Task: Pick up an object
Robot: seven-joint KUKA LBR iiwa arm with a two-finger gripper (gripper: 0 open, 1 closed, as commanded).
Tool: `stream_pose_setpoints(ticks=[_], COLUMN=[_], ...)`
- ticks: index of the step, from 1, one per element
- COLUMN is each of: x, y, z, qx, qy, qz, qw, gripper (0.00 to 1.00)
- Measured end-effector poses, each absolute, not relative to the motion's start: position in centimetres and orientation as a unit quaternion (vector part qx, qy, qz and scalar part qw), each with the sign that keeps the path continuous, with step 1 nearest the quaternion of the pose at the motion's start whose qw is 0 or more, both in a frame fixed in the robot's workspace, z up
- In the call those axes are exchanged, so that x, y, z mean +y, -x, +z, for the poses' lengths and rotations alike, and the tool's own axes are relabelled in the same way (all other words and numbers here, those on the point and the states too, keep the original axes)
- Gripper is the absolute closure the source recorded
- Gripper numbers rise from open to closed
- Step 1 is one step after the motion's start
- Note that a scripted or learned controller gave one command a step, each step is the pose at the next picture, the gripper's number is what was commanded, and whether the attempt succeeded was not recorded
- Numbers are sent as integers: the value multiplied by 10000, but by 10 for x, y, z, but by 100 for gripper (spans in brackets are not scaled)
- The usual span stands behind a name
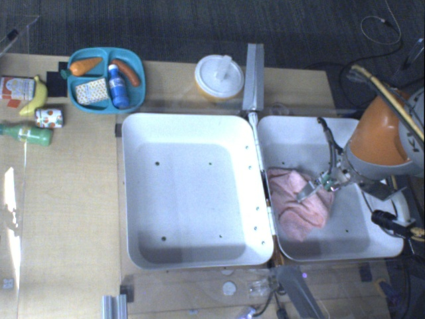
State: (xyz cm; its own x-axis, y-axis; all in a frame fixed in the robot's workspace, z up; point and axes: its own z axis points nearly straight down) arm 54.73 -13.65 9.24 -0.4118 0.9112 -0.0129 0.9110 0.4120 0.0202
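We take this as the grasp step: the claw (317, 186) sits low on the pink cloth (297, 203) directly under it in the right bin (372, 241), finger opening unreadable, so next comes a test lift.

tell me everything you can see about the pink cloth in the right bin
The pink cloth is a soft, crumpled fabric, bunched in folds, not spread flat. It lies on the floor of the right bin, toward that bin's left wall. The gripper sits at the cloth's upper right edge, touching or just above it.
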Motion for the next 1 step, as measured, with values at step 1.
stream_pose_setpoints(ticks=[1], x=[-134], y=[-549], z=[101], qx=[8406], qy=[-5416], qz=[64], qw=[91], gripper=[100])
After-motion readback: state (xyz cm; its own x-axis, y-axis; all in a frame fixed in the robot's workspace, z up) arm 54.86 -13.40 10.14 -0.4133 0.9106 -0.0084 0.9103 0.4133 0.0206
